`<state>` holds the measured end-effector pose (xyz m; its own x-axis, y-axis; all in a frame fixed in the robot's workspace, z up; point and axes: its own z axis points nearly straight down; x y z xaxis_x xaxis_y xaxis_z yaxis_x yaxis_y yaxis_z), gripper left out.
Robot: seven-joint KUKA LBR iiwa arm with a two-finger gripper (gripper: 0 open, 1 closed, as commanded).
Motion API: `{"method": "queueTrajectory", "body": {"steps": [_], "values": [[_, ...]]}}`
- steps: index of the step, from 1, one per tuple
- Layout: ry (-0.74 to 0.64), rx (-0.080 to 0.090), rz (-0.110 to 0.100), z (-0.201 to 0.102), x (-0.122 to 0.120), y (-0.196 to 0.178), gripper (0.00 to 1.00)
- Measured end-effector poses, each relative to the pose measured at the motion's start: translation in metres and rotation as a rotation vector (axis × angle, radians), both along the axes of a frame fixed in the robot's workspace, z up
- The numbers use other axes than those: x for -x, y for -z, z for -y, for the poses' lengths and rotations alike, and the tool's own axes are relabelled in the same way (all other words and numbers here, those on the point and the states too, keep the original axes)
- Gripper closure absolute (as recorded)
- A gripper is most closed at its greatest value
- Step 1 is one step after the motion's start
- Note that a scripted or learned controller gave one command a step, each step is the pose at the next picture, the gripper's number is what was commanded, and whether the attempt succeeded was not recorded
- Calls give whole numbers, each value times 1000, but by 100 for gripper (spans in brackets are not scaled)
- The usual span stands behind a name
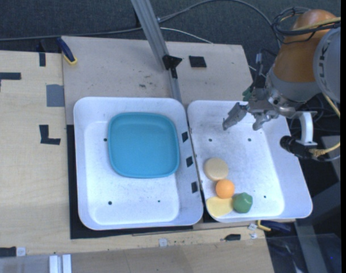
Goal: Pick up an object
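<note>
Four small items sit bunched in the near-left corner of the right bin [286, 169]: a beige disc [216, 168], an orange ball [224, 188] just below it, a yellow piece [219, 207] against the near wall, and a green ball [242, 202] touching the yellow piece's right side. Up at the far end of that same bin, the claw [245, 120] hangs with its two fingers spread apart, released, nothing between them, well apart from the cluster. The grey arm [300, 56] comes in over the bin's far-right corner. Over in the left bin [87, 169], a blue plate [143, 144] lies flat toward the far side, nearer the right wall. Both bins rest side by side on the tabletop [25, 152].
</note>
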<state>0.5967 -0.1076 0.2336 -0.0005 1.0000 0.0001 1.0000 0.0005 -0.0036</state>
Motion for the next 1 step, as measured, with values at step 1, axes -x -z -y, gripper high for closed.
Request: {"method": "queueTrajectory", "body": {"steps": [1], "values": [[0,0,1,-3,2,42,0]]}}
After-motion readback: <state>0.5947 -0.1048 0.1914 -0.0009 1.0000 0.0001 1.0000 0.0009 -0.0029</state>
